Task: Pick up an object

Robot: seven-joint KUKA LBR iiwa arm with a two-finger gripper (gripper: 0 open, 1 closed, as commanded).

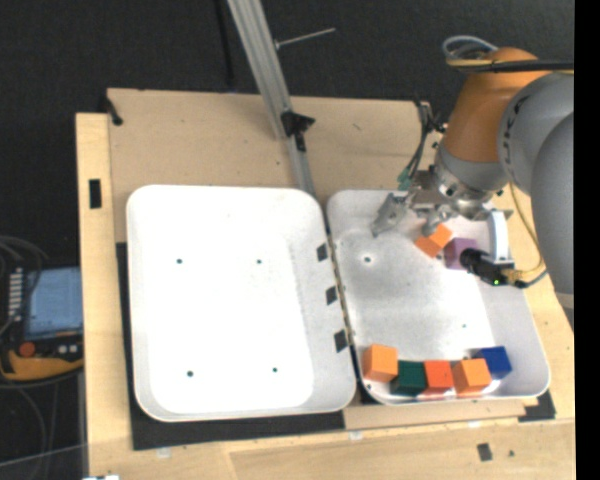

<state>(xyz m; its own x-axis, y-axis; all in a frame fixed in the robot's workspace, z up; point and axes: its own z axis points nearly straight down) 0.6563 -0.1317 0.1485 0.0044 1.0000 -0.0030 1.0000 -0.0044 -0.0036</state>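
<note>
Lying beside gripper (412,211) (touching?): orange block (436,239)

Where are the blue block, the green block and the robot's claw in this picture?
blue block (495,360): camera view, on its top face.
green block (411,376): camera view, on its top face.
claw (392,211): camera view, midway between its fingertips.

You face robot lab: plywood table (210,138), twin white bins (230,298), aluminium mast (265,63), loose cables (0,268), dark carpet floor (100,28).
</note>
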